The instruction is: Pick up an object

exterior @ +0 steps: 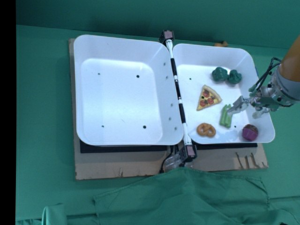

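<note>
Under me the bench [42,125] is covered in green cloth, and a flat sheet of brown cardboard [117,170] lies on it. On the cardboard sits a thin dark base [122,148], and on that the two shallow white bins side by side — the left bin [84,93] and the right bin [206,50], their inner rims touching along a black-and-white bar [176,86]. At the near edge a loose fold of green fabric [187,196] overlaps the cardboard's front. A small orange thing [221,44] lies on the cloth just behind the right bin — too small to identify.
</note>
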You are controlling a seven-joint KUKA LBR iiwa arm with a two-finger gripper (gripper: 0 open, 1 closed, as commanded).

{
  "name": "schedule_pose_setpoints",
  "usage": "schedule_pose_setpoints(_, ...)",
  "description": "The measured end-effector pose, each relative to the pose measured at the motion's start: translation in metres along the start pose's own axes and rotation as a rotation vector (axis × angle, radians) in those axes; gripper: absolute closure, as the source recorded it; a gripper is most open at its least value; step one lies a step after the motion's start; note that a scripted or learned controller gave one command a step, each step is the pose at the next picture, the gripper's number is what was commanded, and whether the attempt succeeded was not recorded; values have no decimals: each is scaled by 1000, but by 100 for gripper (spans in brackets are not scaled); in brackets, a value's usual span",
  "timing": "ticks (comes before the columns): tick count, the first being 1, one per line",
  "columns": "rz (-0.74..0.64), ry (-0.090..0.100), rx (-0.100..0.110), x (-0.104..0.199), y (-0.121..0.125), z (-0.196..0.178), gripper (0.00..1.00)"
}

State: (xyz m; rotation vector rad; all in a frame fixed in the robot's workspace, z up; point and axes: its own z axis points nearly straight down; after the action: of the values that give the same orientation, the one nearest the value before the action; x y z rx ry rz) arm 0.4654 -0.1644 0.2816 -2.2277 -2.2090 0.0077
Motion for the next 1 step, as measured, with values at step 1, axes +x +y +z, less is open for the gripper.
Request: schedule_pose_setpoints(1,-5,-2,-14,41,10,90,0)
